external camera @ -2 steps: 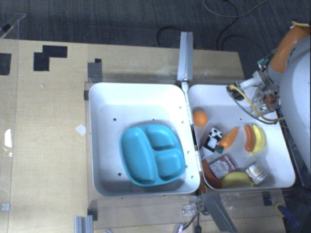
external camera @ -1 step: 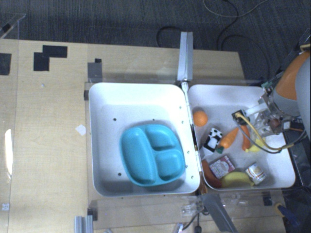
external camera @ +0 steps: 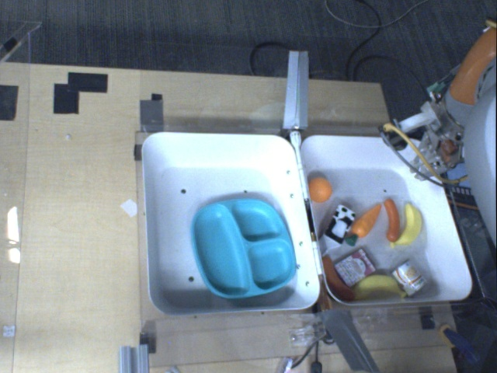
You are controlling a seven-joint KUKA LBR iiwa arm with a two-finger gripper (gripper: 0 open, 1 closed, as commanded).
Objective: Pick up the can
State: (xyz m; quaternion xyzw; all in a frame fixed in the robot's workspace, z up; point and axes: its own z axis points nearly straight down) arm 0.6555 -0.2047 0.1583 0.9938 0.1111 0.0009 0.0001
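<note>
Can (external camera: 408, 277): lies on its side in the near right corner of the right bin (external camera: 435, 208), just beside a banana (external camera: 379, 286), well apart from the gripper (external camera: 435, 142), which hangs over that bin's far right rim. Gripper: spread of its pincer cannot be told; nothing seen between its tips. Left bin (external camera: 167, 208) bears a blue divided tray (external camera: 242, 247); both bins sit on a pale wooden bench (external camera: 70, 231); dark carpet (external camera: 155, 14) with cables beyond.

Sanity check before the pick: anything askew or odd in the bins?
Nothing damaged or spilled. The can lies tipped on its side in the right bin's near corner, beside a banana, so it is not upright for a top grasp. The blue tray sits slightly skewed in the left bin.
</note>
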